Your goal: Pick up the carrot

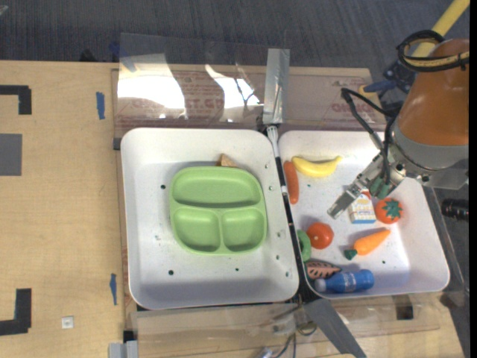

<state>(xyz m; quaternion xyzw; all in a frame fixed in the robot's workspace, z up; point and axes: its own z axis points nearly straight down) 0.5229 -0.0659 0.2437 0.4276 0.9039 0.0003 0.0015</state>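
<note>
From my station I saw the gripper [347, 203] low over the right bin [428, 274], its fingers spread apart with nothing between them. Just beside it, to the right, lay a small white carton [363, 212], and past that a red tomato with a green top [387, 210]. The carrot [367, 242] lay below the gripper, apart from it, slanted on the bin floor with its green end toward the lower left. A red ball-shaped fruit [320, 235] sat left of the carrot, and a blue bottle [349, 280] lay along the near wall. A banana [316, 165] rested near the far wall, with a long red-orange piece [291, 182] beside the divider. The left bin [141, 200] held a green divided tray [218, 208].
</note>
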